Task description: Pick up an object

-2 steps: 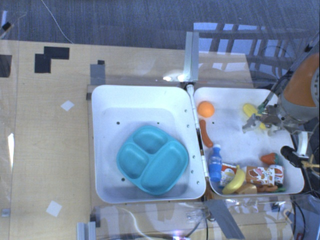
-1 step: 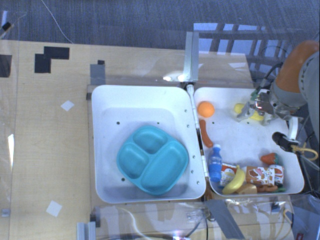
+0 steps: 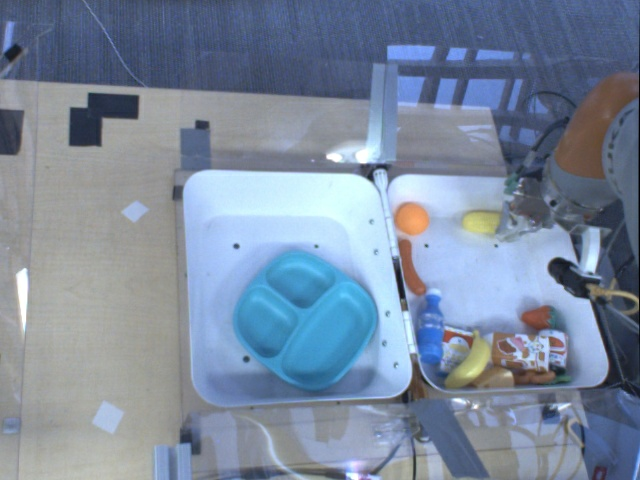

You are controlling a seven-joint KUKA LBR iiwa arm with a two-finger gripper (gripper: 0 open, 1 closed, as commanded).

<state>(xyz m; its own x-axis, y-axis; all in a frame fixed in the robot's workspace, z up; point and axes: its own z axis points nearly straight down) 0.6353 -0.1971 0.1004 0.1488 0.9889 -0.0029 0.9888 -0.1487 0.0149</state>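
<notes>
We noted the left bin [image 3: 205, 268] containing a blue divided plate [image 3: 305, 318]. The right bin [image 3: 480, 278] held an orange ball [image 3: 411, 218], a banana [image 3: 468, 362] and a yellow lemon [image 3: 481, 223]. The gripper [image 3: 522, 218] stood just beside the lemon; its grip could not be determined.

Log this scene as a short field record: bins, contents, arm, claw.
left bin: holds a blue divided plate
right bin: holds toy food
far side: orange ball, yellow piece
divider side: orange sausage-like piece, blue bottle
near side: banana, printed carton, small red piece
arm: over the right bin's far right corner
claw: just right of the yellow piece, grip state unclear
</notes>
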